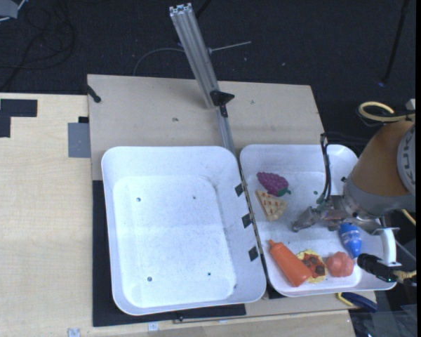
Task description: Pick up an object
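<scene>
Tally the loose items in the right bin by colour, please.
Purple: 1, grapes
Tan: 1, waffle
Orange: 1, carrot
Yellow and red: 1, pizza
Red: 1, ball
Blue: 1, bottle
Total: 6

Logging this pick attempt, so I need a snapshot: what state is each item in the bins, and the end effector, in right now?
Purple grapes: lying in the right bin, untouched.
Waffle piece: flat, beside the grapes.
Orange bottle: on its side.
Red fruit: resting near the bin's front.
Blue object: lying under the arm.
End effector: low in the right bin, grip unclear.
</scene>
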Controlling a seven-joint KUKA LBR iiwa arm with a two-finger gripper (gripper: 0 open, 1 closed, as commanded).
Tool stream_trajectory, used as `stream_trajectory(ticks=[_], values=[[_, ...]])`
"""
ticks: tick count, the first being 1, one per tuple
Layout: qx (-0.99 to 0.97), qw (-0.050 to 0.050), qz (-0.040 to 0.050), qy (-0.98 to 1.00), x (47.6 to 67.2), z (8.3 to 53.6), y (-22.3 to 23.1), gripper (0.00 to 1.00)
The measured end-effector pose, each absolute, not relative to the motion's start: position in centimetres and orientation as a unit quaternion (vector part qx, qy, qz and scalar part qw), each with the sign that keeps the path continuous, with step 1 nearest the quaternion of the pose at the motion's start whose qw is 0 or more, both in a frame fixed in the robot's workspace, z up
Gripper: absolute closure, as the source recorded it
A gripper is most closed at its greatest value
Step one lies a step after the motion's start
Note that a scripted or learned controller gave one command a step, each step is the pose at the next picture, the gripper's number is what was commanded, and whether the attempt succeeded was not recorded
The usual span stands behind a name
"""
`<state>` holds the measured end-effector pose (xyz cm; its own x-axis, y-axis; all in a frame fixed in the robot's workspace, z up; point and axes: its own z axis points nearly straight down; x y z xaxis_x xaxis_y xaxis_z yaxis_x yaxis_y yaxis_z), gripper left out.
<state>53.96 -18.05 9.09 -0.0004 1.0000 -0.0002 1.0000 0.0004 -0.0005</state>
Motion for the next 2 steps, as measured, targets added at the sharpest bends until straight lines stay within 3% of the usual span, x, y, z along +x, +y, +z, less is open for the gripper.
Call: stream_trajectory(ticks=[1,2], values=[[-0.708,-0.001,-0.0003,-0.707,54.0,10.2,-18.1,1.00],[-0.707,-0.002,-0.0011,-0.707,53.8,16.4,-18.4,1.00]])
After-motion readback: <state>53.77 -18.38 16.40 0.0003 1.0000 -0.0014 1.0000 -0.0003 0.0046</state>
